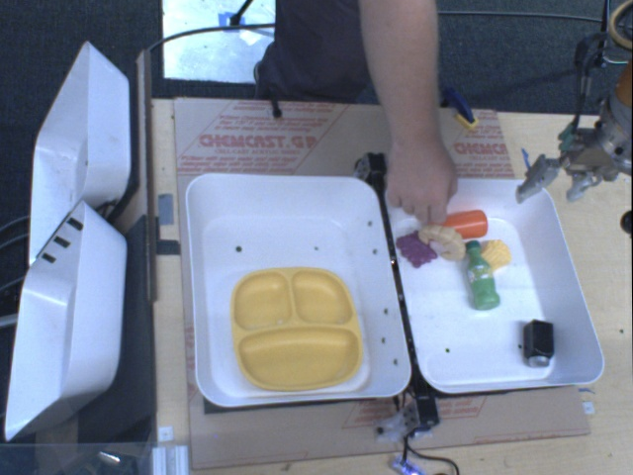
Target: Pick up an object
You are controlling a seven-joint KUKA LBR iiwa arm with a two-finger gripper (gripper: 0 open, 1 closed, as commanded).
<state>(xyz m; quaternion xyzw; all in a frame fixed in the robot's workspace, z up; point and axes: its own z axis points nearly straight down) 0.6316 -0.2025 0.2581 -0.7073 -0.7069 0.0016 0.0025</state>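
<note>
Cardboard covers the bench (pixel 297 132) under two white bins set side by side. A yellow tray (pixel 295 328) fills the middle of the left bin (pixel 213 265), well clear of everything else. The loose things sit bunched near the right bin's (pixel 574 305) back edge: an orange piece (pixel 467 222), a purple piece (pixel 416 250), a beige lump (pixel 442 239), corn (pixel 497 254) and a green bottle (pixel 482 278), with a black block (pixel 538 342) alone by the front right corner. A person's hand (pixel 420 188) reaches into that cluster, fingers on the beige lump, apparently arranging things. The gripper (pixel 556 179) hangs beyond the right bin's back right corner, fingers spread and holding nothing, probably keeping clear.
</note>
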